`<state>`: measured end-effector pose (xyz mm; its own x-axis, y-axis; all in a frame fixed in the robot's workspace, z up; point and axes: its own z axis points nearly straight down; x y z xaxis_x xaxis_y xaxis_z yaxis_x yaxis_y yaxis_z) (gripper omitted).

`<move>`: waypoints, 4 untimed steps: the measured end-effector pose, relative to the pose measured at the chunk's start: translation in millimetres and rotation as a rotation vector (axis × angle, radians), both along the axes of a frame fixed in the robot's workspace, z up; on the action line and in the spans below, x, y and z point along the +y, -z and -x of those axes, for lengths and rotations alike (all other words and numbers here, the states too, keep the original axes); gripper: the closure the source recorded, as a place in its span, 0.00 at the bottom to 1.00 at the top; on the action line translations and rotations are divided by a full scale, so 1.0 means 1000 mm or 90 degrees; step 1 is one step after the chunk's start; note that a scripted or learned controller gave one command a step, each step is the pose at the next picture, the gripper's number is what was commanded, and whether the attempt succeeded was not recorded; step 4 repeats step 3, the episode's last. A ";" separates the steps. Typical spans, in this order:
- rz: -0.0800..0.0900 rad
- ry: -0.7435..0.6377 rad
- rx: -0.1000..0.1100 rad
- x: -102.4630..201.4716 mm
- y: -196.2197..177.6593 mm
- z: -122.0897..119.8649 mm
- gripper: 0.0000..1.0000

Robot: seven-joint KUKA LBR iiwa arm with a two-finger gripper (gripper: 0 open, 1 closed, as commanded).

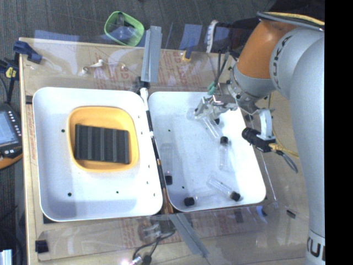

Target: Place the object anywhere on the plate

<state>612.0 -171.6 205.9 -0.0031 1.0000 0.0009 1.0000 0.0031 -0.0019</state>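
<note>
A yellow plate (101, 114) with a dark ribbed middle (102, 143) lies in the left white bin (55, 197). Several clear tubes with black caps lie in the right white bin (182, 120). One tube (223, 186) is near the front right, another (213, 128) is at the centre with its cap toward the front, and a third (165, 162) runs along the left wall. My gripper (210, 106) hangs low over the back of the right bin, just above the centre tube's far end. I cannot make out anything held in it.
A loose black cap (188, 201) sits at the right bin's front edge. Behind the bins are a green container (124, 27) and a grey bar (150, 53). A black device (7, 130) sits at the far left. Cables (278, 148) run by the arm.
</note>
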 end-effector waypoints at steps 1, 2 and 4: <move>0.000 -0.145 0.002 0.074 0.025 0.006 1.00; 0.000 -0.269 0.002 0.104 0.015 0.006 1.00; 0.000 -0.269 0.001 0.104 0.015 0.006 0.00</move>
